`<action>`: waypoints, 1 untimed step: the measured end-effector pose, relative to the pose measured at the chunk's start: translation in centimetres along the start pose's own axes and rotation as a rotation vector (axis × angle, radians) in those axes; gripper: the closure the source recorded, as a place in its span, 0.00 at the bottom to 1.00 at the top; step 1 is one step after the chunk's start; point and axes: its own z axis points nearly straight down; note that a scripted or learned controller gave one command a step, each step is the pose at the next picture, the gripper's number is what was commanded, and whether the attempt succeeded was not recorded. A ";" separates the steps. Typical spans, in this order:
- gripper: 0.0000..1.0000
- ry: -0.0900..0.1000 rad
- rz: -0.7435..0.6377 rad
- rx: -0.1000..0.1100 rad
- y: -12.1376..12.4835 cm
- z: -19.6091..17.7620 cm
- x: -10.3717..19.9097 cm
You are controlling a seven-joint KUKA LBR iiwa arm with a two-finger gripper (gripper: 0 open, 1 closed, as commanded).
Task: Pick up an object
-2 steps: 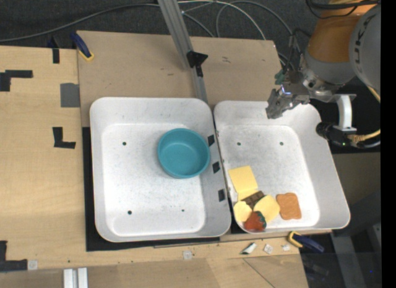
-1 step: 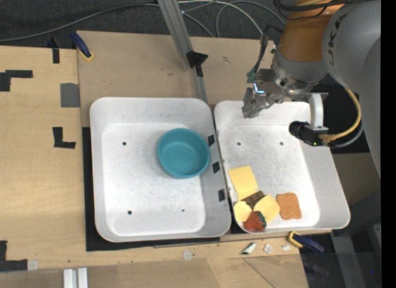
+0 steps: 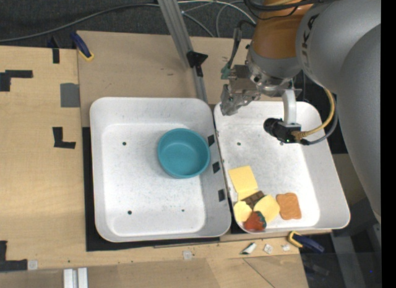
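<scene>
My gripper (image 3: 232,103) hangs over the far left corner of the right bin (image 3: 309,157), well above the objects and apart from them. Nothing shows between its fingers. A teal bowl (image 3: 182,152) sits upright in the left bin (image 3: 117,157), toward its right side. In the near part of the right bin lie a pale yellow block (image 3: 243,180), a second yellow piece (image 3: 268,207), a dark brown piece (image 3: 253,198), a red and green strawberry-like toy (image 3: 254,220) and an orange cracker-like piece (image 3: 288,206).
A slanted metal pole (image 3: 179,33) rises behind the bins. Cables run across the dark floor at the back. A black fitting with a yellow cable (image 3: 284,130) hangs from the arm over the right bin. Wooden bench surface (image 3: 37,157) extends to the left.
</scene>
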 end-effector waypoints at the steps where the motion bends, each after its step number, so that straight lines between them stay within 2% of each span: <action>1: 1.00 -0.001 0.000 0.001 -0.8 -0.1 5.3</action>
